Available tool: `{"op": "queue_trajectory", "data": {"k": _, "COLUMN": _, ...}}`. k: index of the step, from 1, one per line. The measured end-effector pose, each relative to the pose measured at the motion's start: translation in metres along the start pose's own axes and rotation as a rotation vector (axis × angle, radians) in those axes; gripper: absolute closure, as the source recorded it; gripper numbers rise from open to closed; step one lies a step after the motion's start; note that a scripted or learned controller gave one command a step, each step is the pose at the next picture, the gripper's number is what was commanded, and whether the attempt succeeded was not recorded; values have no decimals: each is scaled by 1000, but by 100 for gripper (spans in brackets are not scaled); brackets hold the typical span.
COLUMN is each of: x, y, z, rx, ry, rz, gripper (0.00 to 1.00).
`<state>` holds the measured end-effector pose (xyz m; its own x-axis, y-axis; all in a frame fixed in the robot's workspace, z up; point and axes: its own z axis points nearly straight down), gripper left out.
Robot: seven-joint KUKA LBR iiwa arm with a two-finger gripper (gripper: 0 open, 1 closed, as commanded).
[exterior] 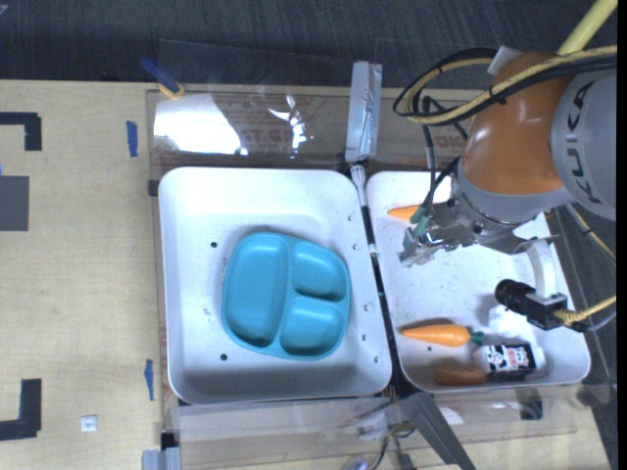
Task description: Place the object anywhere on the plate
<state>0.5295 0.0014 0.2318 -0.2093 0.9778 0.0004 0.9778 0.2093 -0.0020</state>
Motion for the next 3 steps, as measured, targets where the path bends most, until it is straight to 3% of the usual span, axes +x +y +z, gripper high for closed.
{"op": "queue_trajectory", "data": {"k": 1, "x": -27, "y": -57, "z": 48, "rx": 1, "ry": 1, "rz": -273, "gripper": 100}}
{"op": "queue_trajectory", "data": {"k": 2, "x": -41, "y": -60, "z": 45, "rx": -2, "ry": 0, "rz": -717, "gripper": 100}}
{"op": "queue_trajectory", "data": {"k": 3, "x": -16, "y": -53, "z": 45, "rx": -4, "ry": -3, "rz": -1378, "gripper": 100}}
